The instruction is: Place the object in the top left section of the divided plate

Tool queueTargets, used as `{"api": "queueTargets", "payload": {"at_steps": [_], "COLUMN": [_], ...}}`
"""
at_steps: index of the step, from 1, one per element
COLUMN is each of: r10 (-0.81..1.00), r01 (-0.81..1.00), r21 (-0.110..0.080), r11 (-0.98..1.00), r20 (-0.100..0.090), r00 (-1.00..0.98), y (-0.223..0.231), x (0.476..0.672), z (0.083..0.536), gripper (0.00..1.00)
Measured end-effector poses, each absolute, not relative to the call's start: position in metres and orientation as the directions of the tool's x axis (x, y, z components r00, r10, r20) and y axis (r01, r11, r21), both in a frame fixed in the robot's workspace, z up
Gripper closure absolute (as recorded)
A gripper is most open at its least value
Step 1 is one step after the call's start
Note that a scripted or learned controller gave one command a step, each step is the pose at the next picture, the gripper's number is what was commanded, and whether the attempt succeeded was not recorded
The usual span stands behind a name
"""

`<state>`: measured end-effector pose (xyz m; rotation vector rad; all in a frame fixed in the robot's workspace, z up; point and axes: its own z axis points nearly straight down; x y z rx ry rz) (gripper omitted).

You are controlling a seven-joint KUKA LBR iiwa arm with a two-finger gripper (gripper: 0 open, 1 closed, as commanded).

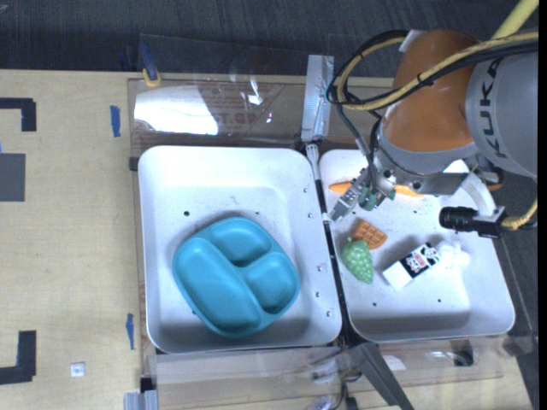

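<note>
Gripper [359, 199] sits low in the right bin [444, 310], near its far left corner, directly over a long orange piece [341, 186] that lies along the far edge and sticks out on both sides of the tool. Jaw state can't be told from this angle, so no claim that the piece is gripped. From that position I'd judge the orange piece to be the task's object and this to be the pick step, with nothing on the plate yet. Also in the right bin: tan waffle-like piece [367, 232] just beside the gripper toward the near edge, green bumpy item [360, 260] by the bin's left edge, and white-and-black carton [412, 265] nearer the middle, lying askew. All are apart from the orange piece, so a straight lift probably leaves them alone, though the waffle-like piece is close enough to get nudged. Blue divided plate [181, 272] lies in the left bin [162, 178] toward its near edge, rotated so the dividers run diagonally. The far section [239, 239], one of the two small ones, is likely the target, but the rotation makes "top left" a bit ambiguous. The bin walls lie between pick and plate, so the carry needs height. The piece is long and may overhang the section.
</note>
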<state>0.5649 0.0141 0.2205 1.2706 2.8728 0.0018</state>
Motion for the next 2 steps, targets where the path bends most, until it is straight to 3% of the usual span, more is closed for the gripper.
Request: {"api": "queueTargets", "payload": {"at_steps": [1,2], "r10": [0.634,0.59], "r01": [0.634,0.59], "r21": [0.0,0.004], "r11": [0.773,0.807], "r20": [-0.001,-0.003], "r00": [-0.773,-0.807], "y": [-0.028,0.026], "x": [0.554,0.582], "z": [0.224,0.224], "gripper": [1.0,1.0]}}
